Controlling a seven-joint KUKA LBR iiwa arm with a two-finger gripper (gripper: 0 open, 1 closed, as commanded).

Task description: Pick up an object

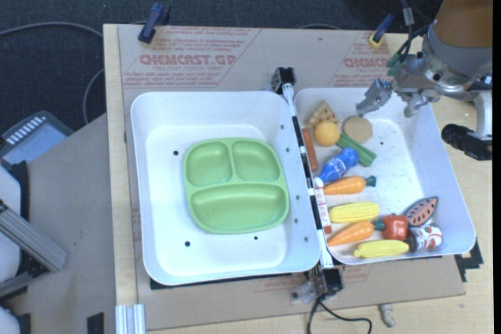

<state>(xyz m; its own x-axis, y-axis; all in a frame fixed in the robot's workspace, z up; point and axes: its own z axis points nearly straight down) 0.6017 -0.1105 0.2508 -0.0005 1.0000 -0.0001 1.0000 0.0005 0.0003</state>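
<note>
The right bin (450,192) holds several toy foods. An orange ball (327,134), a beige round piece (358,128) and a cracker wedge (320,115) lie at its far left. Below them are a blue bottle (339,165), a carrot (344,185), a corn cob (354,212), a second carrot (352,231) and a yellow banana (381,249). A red pepper (395,228) and a small can (427,237) sit near the front right corner. My gripper (394,102) hovers over the bin's far edge, above and to the right of the beige piece. It is open, with nothing between its fingers (375,98).
The left bin (156,129) holds a green divided plate (235,185). A black clamp strip (301,145) runs between the two bins. Blue clips (152,21) pin the cardboard at the back. The right bin's far right area shows bare white floor.
</note>
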